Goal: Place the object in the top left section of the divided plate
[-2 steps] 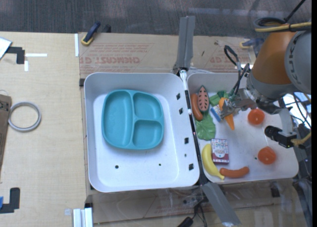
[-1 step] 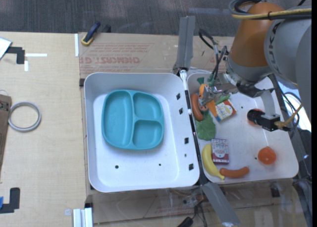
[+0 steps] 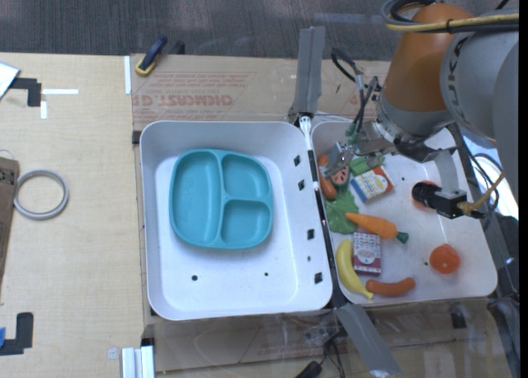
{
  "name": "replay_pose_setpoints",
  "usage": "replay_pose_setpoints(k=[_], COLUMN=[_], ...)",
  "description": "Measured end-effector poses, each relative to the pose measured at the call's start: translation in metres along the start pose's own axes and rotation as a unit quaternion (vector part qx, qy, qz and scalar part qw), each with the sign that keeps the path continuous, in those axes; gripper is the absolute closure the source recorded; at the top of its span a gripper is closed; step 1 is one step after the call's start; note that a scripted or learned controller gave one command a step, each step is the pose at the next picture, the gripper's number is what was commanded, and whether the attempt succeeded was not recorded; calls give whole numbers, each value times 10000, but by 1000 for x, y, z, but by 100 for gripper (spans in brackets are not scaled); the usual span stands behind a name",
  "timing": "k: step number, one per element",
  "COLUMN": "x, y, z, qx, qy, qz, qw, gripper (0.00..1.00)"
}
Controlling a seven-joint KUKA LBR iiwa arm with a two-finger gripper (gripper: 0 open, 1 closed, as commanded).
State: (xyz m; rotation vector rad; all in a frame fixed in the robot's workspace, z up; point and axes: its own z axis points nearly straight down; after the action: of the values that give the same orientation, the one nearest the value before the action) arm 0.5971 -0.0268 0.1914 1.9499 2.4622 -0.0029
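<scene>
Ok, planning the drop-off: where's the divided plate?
The teal divided plate lies in the left bin, left of the right bin's toy food.

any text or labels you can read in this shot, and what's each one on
"CHEMCAST GP", printed in red and seen upside down, on the cardboard sheet behind the left bin; partly a guess.
The red packet by the banana: print too small to read.
The white carton near the gripper: label blurred.

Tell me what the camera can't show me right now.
- Gripper, camera view: too small and cluttered to judge the fingers or any grasp.
- Right bin: back right corner hidden by the arm.
- Red packet: label too small to read.
- Divided plate: fully visible.
</scene>
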Motion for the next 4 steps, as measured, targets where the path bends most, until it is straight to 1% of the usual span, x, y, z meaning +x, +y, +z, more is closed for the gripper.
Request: replay_pose_setpoints(k=[1,2,3,4], x=[-1,53,140,166], y=[0,76,97,104], z=[-9,0,-5,79], qx=[3,-7,-7,-17], qy=[-10,-4,0,-6], qz=[-9,-949,-1036,-2211], qw=[10000,9955,9946,9753], gripper=[100,100,100,100])
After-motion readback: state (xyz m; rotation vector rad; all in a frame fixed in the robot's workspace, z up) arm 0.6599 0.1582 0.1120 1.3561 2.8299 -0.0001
